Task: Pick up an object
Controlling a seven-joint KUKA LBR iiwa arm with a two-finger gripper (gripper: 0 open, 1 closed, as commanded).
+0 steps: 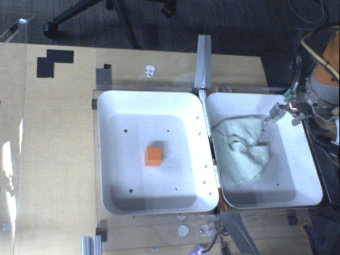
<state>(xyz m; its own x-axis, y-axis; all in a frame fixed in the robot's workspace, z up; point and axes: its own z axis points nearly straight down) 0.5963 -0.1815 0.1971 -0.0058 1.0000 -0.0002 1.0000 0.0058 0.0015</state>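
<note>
An orange cube (153,156) sits near the middle of the left bin (114,142). A crumpled pale cloth (241,150) lies in the left half of the right bin (297,163). My gripper (281,117) hangs over the upper right part of the right bin, below the arm's orange band (323,76). Its fingers are spread, so it is open and holds nothing. The left fingertip (268,117) is right at the cloth's upper right corner; I cannot tell whether it touches it.
A grey metal post (202,62) stands at the back between the two bins. Dark cables and arm parts (324,142) crowd the right bin's right side. The wooden bench (48,158) stretches left of the bins.
</note>
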